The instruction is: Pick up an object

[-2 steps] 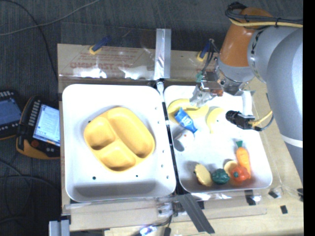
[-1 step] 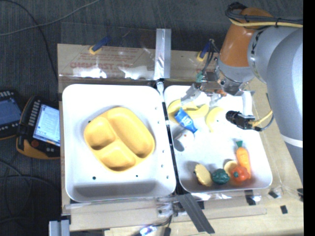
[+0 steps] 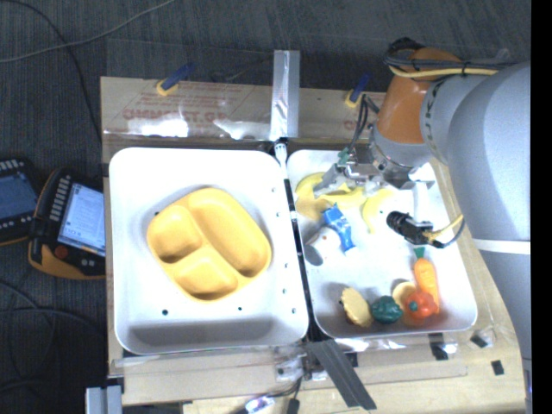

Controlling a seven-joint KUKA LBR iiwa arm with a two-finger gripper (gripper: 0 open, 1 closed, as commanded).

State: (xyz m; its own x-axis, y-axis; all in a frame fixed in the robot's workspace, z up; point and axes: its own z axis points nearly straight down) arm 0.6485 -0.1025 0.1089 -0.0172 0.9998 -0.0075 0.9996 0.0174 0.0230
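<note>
My gripper (image 3: 352,172) hangs over the back of the right bin (image 3: 457,313), just above a yellow banana (image 3: 312,189). A second banana piece (image 3: 377,207) lies just right of it. A blue and white object (image 3: 339,228) lies a little in front of the gripper, near the bin's left wall. Along the front of the bin sit a small yellow item (image 3: 354,305), a dark green item (image 3: 386,310), a red tomato (image 3: 419,307) and an orange carrot (image 3: 425,275).
The left bin (image 3: 129,317) holds a yellow divided plate (image 3: 208,241). A narrow ridge separates the two bins. The grey arm with its orange band (image 3: 404,110) covers the back right corner of the right bin. A handheld pendant (image 3: 69,224) lies left of the bench.
</note>
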